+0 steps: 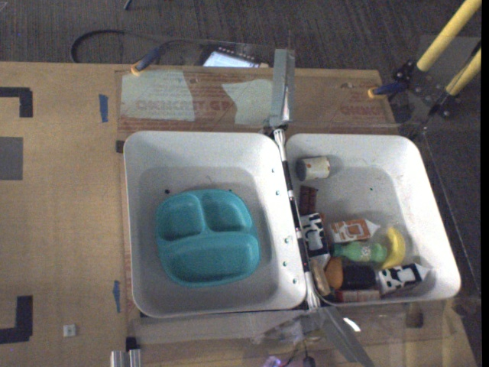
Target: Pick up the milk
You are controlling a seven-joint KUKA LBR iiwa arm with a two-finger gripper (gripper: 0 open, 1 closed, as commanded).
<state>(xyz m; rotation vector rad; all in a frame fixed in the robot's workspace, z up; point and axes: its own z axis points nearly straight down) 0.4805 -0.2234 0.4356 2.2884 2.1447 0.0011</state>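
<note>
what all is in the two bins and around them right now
left bin: 1, white, left half of bench
divided plate: 1, teal, middle of left bin
right bin: 1, white, beside left bin
cylinder: 1, cream, lying at right bin's upper left
cow-pattern cartons: 2, black and white, one by the divider, one at lower right corner
orange carton: 1, orange and white, mid right bin
green bottle: 1, lying below orange carton
banana: 1, yellow, right of bottle
cardboard: tan, under both bins
</note>
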